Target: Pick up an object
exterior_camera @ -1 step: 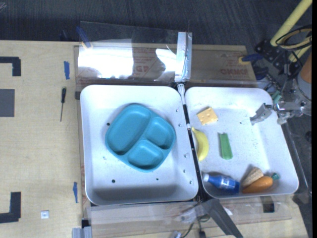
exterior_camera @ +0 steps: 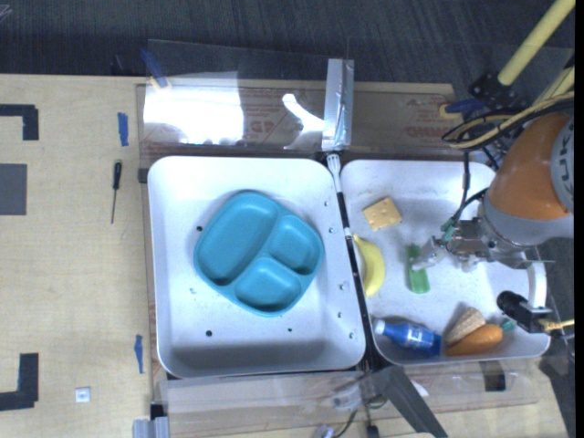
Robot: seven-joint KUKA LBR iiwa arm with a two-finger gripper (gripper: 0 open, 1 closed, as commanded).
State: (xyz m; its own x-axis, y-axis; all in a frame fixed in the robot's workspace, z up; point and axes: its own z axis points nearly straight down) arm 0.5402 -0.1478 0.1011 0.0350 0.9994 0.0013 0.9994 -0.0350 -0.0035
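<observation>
Gripper (exterior_camera: 427, 255) sits in the white right bin (exterior_camera: 429, 173), mid-right of the frame, just above the small green plastic piece (exterior_camera: 418, 276). I think it's light, stiff and slippery. I'd pinch its 2 long sides.

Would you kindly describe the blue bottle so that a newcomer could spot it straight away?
Look in the right-hand white bin, along its near edge. The blue bottle lies on its side in the near-left corner, below the banana. It is the one blue item there; the carrot beside it is orange.
</observation>
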